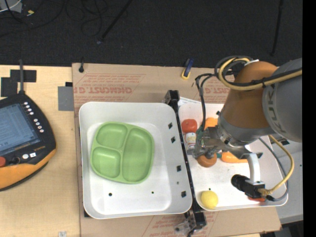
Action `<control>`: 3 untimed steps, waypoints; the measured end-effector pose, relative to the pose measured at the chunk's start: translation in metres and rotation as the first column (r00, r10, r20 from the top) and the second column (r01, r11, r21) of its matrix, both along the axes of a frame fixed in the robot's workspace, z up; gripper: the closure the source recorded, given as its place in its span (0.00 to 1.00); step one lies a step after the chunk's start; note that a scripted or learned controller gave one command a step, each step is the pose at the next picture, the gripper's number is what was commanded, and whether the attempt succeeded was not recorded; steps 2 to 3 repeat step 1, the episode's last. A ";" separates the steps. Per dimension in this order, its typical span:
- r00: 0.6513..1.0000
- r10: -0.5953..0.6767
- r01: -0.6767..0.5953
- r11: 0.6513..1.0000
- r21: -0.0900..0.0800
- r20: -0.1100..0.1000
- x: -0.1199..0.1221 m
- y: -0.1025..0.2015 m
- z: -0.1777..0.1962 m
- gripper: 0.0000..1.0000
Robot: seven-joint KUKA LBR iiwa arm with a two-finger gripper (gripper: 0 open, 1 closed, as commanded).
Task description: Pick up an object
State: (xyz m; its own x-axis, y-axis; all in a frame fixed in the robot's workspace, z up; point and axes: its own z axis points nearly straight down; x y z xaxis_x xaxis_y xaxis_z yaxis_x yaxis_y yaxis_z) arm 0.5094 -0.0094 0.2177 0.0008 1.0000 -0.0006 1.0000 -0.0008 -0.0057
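Claw (205,149) low in right bin (276,201), finger state indiscernible. Bottle (189,132) just left of claw, long axis near-vertical in view, red cap pointing away. Lemon (209,199) below claw.

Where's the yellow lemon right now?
The yellow lemon lies in the right bin's near-left corner, beside the divider between the bins, below the gripper.

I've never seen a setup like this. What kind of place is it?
Probably a robotics lab or test bench: a robot arm reaches over two white bins, a handheld control pad lies beside them, and loose cables trail behind.
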 end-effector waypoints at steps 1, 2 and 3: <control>1.000 0.000 0.000 1.000 0.001 0.002 0.004 0.000 0.016 1.00; 1.000 0.000 0.000 1.000 0.001 0.002 0.004 0.000 0.016 1.00; 1.000 0.000 0.000 1.000 0.001 0.002 0.004 0.000 0.016 1.00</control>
